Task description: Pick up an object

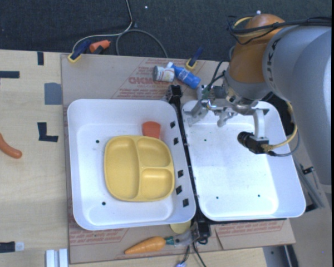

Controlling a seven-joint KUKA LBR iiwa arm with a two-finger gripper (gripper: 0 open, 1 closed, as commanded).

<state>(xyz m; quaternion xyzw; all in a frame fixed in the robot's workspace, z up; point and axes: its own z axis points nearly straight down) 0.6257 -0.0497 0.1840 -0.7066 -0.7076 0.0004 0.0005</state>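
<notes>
Claw [210, 111] fingertips blur against right bin [250, 204].

The yellow divided plate [138, 167] covers the lower part of the orange cup [151, 128] — the claw [209, 111] is too blurred to read, and the arm [300, 82] is cut off at the right edge.

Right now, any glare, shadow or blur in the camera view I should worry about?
Camera view: the right white bin floor looks washed out by glare; the yellow divided plate is sharp with soft shadows; the grey arm is large and soft-edged; the gripper is small and hard to resolve.
</notes>
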